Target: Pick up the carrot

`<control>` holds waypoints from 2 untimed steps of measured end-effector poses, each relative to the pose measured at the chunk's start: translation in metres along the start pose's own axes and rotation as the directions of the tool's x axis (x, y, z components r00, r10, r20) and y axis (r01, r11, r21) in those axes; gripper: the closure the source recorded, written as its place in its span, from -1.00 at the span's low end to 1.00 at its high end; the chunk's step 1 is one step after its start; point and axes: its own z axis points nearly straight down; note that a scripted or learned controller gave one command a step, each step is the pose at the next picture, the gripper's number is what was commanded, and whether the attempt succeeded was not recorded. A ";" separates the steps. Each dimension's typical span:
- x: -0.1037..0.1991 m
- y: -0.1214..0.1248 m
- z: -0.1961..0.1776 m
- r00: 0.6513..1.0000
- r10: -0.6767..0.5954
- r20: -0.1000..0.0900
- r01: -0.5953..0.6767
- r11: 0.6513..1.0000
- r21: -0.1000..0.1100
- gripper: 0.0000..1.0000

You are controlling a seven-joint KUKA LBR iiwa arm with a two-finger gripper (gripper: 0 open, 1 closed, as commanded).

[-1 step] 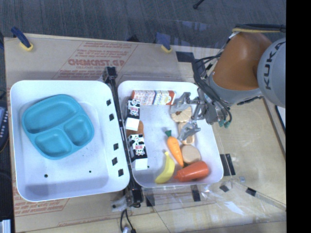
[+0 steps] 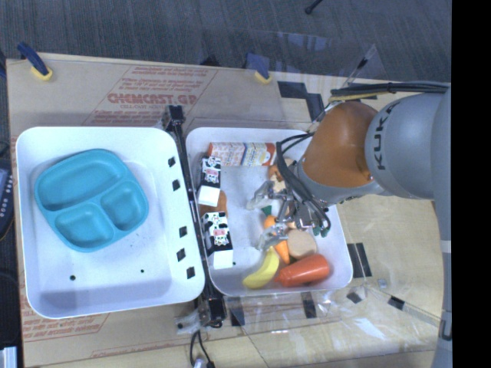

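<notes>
Okay so the arm (image 2: 383, 148) is reaching in from the right and hanging over the right bin (image 2: 344, 261), with the orange band sitting just above the wrist and a bundle of black cables looping around it. The tool (image 2: 275, 219) is hovering low over the middle of that bin, and honestly I'm not able to tell whether it's released or clenched, the metal bits are blurring into the clutter under them. The carrot (image 2: 304, 270), the reddish-orange long thing as far as I'm reading it, is lying flat in the bin's front right corner, near the tool but not in its grip. A banana (image 2: 262, 271) is lying just beside the carrot's left end, and a tan rounded item (image 2: 301, 245) is sitting right behind it. There's also a small orange bit (image 2: 269, 223) showing right at the tool that I'm not managing to identify. An orange-and-white carton (image 2: 242, 153) is lying along the back wall, and two cow-print boxes (image 2: 212, 172) are lining up along the left wall. Over in the left bin (image 2: 23, 228), a blue divided plate (image 2: 88, 198) is sitting toward the back. Both bins are resting on the cardboard-covered surface (image 2: 92, 98).
</notes>
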 end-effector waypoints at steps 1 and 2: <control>-0.002 0.002 -0.011 1.000 -0.010 0.003 0.010 1.000 0.000 1.00; 0.040 0.034 -0.049 0.984 0.180 -0.003 -0.181 0.984 -0.001 1.00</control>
